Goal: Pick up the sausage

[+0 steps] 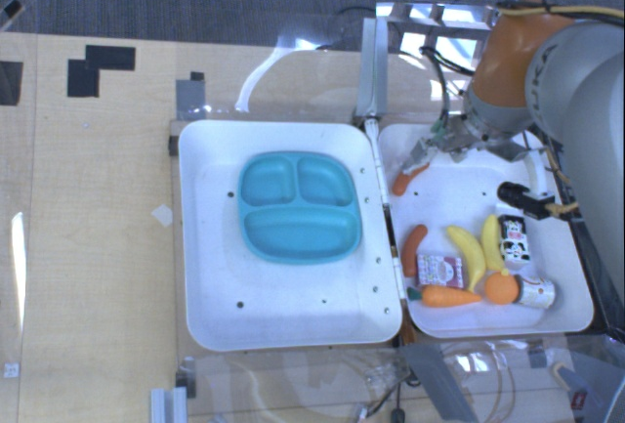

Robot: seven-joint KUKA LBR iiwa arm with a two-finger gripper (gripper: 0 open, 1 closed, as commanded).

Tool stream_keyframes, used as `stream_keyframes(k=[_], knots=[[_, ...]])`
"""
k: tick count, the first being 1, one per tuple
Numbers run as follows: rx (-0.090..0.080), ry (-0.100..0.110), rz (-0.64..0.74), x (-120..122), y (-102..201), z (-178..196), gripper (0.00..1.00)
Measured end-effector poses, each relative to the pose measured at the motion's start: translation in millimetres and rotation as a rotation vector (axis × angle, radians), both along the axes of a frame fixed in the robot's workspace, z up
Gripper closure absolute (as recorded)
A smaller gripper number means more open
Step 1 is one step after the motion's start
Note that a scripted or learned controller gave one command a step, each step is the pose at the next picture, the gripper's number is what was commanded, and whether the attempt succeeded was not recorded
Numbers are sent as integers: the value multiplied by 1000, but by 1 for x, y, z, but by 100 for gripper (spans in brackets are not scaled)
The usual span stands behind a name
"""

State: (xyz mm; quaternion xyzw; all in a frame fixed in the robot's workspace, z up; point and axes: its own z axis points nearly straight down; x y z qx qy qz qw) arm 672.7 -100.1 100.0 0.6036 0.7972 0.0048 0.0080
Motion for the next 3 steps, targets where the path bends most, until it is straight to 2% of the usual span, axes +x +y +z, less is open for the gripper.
stream_keyframes(k=[1,2,3], knots=[[-2,-18,3,4,1,15,100],[2,-8,5,3,4,13,0],[-4,-4,26,3,6,5,0]])
